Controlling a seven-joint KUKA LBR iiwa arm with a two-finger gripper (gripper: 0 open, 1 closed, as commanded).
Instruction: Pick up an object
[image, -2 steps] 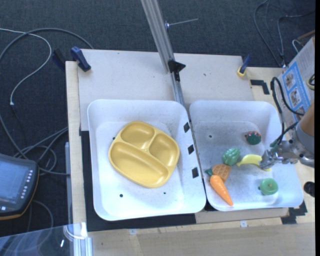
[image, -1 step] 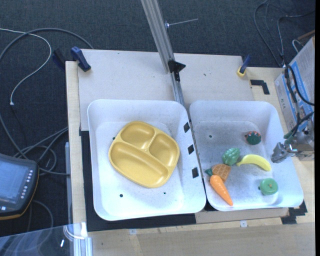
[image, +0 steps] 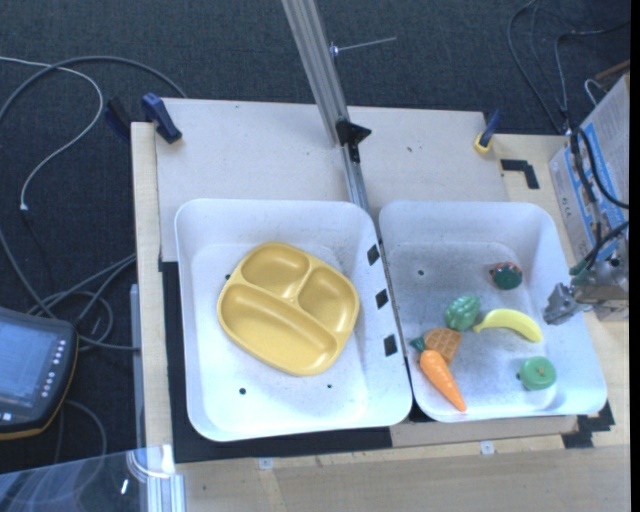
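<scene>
From where I stand, the claw (image: 562, 303) sits at the right rim of the right bin (image: 560, 232), low and off to the side, and whether it is apart or together I cannot tell (it is small and half lost against the clutter at the counter's (image: 260, 140) edge). Nothing is between its tips.

The pickings are all in that right bin: a yellow toy banana (image: 510, 322) nearest the claw, a green broccoli-like piece (image: 462, 311) just beside the banana's left end, an orange carrot (image: 441, 379) lying slantwise toward the front left, with a brownish waffle-patterned piece (image: 444, 343) touching its top. A small red and green item (image: 506, 275) sits apart toward the back, and a round green one (image: 538, 373) near the front right corner. The left bin (image: 200, 225) carries a yellow divided tray (image: 288, 308).

I would judge these to be light, hard plastic play food, stiff and rather slick, so they may squirt out of a pinch. The banana looks the likeliest target: take it across its narrow middle, square to the curve, not at the tapering ends.
</scene>
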